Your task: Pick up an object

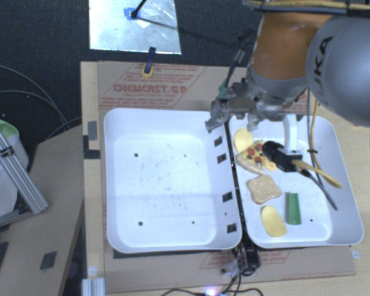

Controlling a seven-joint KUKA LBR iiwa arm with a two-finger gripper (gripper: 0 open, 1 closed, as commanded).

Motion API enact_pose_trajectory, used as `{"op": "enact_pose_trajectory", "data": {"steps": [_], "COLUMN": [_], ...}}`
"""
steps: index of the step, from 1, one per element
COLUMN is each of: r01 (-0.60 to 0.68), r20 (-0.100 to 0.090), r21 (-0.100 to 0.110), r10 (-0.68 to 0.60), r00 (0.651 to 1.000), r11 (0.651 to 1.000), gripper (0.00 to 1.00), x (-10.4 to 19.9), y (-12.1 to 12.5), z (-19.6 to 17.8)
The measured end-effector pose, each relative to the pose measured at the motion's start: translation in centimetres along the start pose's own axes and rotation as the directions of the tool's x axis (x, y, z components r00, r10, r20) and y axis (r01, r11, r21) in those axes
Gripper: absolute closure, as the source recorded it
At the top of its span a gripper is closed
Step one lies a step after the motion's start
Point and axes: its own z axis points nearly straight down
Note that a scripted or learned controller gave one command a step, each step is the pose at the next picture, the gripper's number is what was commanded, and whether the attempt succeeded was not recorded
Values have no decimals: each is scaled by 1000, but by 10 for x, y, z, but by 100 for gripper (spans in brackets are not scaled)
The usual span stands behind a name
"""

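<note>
"CHEMCAST G P" in red on the brown board (pixel 149 88), "UKA" on the grey arm (pixel 342 54)

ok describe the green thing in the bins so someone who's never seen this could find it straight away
Take the right-hand white bin, the one the arm reaches over, and go to its near half. The green block lies there, a short upright bar, right of the toast-shaped piece and up-right of the pale yellow oval. It is the sole green, straight-edged item among yellowish, rounded neighbours.
</note>
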Motion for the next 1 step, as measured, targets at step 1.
{"op": "enact_pose_trajectory", "data": {"steps": [1], "r01": [-6], "r20": [1], "r21": [-2], "r10": [6], "r00": [1000], "r11": [1000], "gripper": [0], "x": [49], "y": [13], "z": [-9]}}
